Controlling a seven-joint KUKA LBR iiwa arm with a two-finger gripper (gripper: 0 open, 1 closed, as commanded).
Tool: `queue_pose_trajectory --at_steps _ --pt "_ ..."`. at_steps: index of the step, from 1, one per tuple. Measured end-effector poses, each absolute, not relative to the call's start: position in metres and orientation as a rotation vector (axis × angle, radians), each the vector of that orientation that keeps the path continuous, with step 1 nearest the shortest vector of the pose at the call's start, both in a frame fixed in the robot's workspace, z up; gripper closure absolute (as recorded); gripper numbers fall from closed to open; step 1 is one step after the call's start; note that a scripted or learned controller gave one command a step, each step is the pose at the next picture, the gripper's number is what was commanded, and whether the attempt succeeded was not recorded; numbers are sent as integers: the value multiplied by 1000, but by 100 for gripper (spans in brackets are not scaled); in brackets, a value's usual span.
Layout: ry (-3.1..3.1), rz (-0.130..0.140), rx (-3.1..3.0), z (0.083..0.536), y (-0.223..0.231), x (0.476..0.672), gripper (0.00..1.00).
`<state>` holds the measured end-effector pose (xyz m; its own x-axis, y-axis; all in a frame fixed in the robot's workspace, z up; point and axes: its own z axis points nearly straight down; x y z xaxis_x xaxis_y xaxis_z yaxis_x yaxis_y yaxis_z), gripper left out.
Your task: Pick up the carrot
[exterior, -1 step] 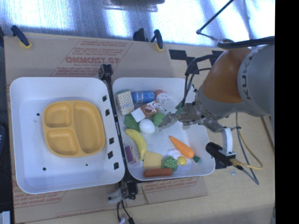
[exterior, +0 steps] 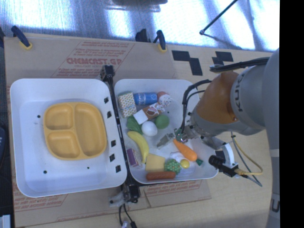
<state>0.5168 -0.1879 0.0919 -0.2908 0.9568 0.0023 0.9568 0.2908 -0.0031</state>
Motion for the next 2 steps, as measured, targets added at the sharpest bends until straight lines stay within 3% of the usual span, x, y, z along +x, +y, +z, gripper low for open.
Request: queue_pose_trajectory --at_steps 1,2 --pt "-2525 3 -1865 102 -188 518 100" --pt "-2161 3 -2277 197 -145 511 100"
